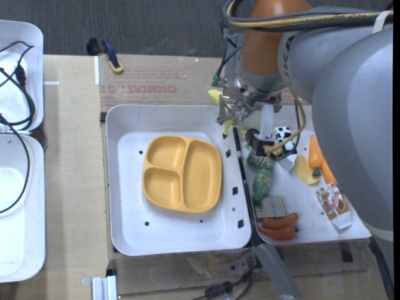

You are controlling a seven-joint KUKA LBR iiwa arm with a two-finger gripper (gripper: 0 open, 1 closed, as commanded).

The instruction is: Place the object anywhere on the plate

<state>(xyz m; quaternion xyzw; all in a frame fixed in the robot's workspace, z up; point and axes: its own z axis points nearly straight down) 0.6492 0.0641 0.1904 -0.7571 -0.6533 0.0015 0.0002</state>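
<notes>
The yellow three-compartment plate (183,173) lies in the middle of the left white bin (125,186) with nothing on it. My gripper (230,117) hangs under the orange wrist band at the back of the bins, over the divider between them and just beyond the plate's far right corner. No object is visible in it. The right bin (356,230) holds loose toy foods: a green bottle-like item (261,181), a red hot dog (278,225), a yellow cheese wedge (305,170) and a black-and-white cow-pattern piece (283,134).
An orange carrot (315,155), a small carton (334,206) and a grey speckled pad (272,205) also lie in the right bin. The arm's grey body covers that bin's right side. A blue-and-yellow clamp (111,56) rests on the bench behind; cables (19,99) lie at far left.
</notes>
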